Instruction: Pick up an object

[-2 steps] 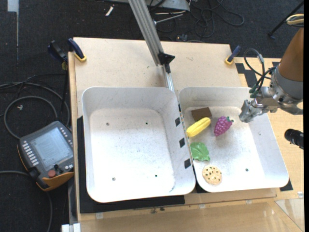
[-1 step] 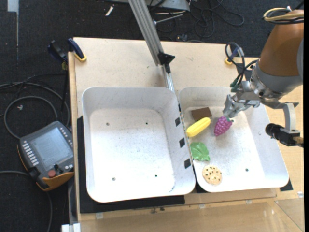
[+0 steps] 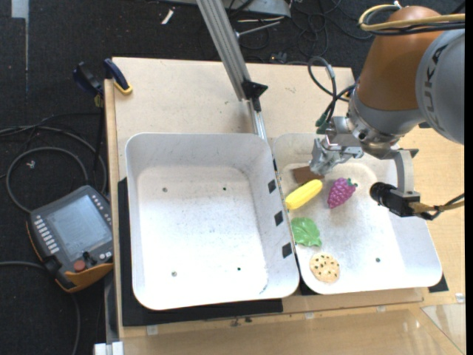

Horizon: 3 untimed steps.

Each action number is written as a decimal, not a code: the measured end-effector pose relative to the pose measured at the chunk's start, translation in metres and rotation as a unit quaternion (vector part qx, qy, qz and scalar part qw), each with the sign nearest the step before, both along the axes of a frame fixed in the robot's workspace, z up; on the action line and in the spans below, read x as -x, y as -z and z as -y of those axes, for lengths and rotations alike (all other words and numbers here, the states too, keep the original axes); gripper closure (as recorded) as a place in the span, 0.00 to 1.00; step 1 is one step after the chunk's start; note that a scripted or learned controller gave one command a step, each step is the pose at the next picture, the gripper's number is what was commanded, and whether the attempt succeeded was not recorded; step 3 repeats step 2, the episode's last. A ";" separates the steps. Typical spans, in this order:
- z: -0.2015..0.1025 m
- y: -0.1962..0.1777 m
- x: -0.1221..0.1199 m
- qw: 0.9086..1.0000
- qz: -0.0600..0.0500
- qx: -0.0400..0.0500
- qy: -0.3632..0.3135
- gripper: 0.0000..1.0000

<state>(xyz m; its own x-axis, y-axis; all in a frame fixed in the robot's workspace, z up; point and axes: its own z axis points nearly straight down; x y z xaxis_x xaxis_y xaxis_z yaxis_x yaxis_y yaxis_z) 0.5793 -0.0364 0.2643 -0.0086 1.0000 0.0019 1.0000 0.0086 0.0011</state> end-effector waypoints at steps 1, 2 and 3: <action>-0.048 0.002 -0.009 1.000 0.000 0.000 0.000 1.00; -0.096 0.027 -0.014 1.000 -0.002 0.001 0.001 1.00; -0.096 0.027 -0.014 1.000 -0.002 0.001 0.001 1.00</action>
